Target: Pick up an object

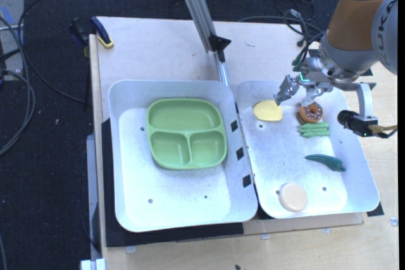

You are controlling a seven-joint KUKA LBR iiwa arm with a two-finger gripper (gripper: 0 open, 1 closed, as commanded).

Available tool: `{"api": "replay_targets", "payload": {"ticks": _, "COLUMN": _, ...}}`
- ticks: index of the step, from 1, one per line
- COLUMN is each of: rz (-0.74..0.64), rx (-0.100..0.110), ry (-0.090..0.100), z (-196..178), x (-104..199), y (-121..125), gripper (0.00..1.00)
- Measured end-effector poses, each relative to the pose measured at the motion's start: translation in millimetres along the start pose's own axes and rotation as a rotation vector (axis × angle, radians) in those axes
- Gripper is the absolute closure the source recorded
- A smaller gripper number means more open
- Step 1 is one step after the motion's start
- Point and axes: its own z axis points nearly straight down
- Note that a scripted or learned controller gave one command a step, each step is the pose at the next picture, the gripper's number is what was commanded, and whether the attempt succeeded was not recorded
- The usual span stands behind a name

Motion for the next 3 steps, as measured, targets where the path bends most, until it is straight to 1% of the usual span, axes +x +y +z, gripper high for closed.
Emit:
{"api": "replay_targets", "payload": {"ticks": 1, "rz": 0.000, "rx": -0.003, "ry": 0.000, "z": -1.5, "x": 0.0, "y": 0.7, "gripper": 0.00}}
{"api": "replay_targets", "payload": {"ticks": 2, "rz": 0.002, "rx": 0.000, "ry": -0.001, "z": 60.8, "x": -4.3, "y": 0.8, "gripper": 0.00}}
{"api": "replay_targets", "payload": {"ticks": 3, "rz": 0.002, "rx": 0.000, "ry": 0.000, "z": 111.4, "x": -1.6, "y": -9.2, "gripper": 0.00}}
